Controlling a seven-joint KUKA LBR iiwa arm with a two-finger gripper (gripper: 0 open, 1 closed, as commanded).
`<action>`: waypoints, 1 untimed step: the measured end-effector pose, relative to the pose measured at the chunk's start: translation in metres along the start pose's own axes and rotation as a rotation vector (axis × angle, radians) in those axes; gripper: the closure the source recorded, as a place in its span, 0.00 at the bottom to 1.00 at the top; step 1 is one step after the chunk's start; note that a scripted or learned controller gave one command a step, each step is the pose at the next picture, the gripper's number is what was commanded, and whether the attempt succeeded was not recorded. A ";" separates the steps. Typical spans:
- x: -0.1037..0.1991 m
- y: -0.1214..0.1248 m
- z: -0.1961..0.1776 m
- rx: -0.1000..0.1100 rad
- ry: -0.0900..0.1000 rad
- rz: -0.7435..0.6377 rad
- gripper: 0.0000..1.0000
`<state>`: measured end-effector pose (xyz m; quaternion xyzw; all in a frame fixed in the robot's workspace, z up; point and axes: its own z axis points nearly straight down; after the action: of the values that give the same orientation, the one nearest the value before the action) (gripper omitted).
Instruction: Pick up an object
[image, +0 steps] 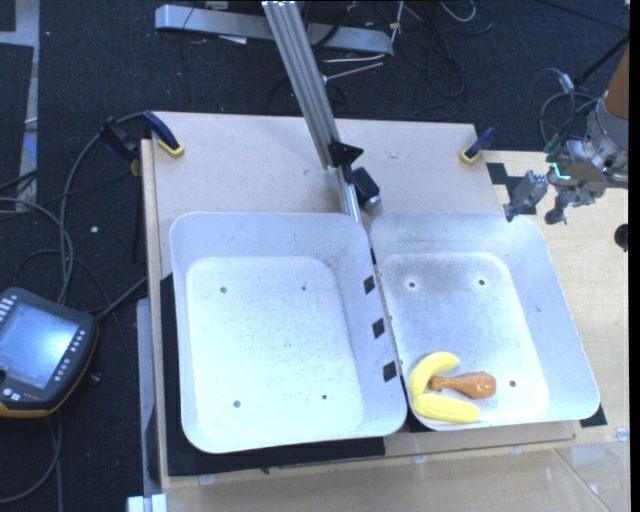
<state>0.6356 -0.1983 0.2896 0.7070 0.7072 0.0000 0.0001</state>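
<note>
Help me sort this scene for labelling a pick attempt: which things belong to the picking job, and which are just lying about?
Job:
- gripper, open, above the right bin's far corner
- banana in the right bin
- orange drumstick-shaped toy lying against it

Lying about:
- left bin
- handheld control pendant on the floor
- yellow clamps at the bench's far corners
- loose cables

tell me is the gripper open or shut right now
Open. The gripper hangs above the right bin's far corner with its two fingers apart, nothing between them.

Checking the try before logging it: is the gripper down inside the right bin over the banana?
No. The gripper sits beyond the right bin's far corner, away from the banana at the near edge.
</note>
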 end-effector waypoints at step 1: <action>0.000 0.000 0.000 0.000 0.000 0.000 0.00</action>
<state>0.6356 -0.1983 0.2895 0.7070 0.7072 0.0000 0.0000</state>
